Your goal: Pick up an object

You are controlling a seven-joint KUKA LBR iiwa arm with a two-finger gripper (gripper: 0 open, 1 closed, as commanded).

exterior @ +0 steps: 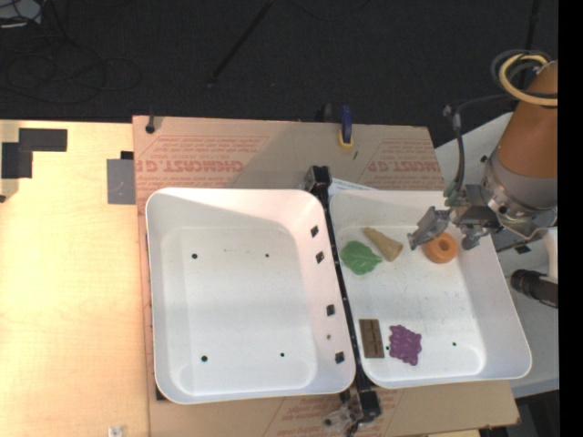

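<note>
Gripper (pixel 448 228), right of frame over right bin (pixel 510 335): fingers spread open, empty, straddling orange ring (pixel 442 249), which sits just below and between them.

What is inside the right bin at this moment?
The right bin holds a green piece, a tan wedge, an orange ring, a brown block and a purple cluster. The gripper covers the bin floor beneath it.
</note>
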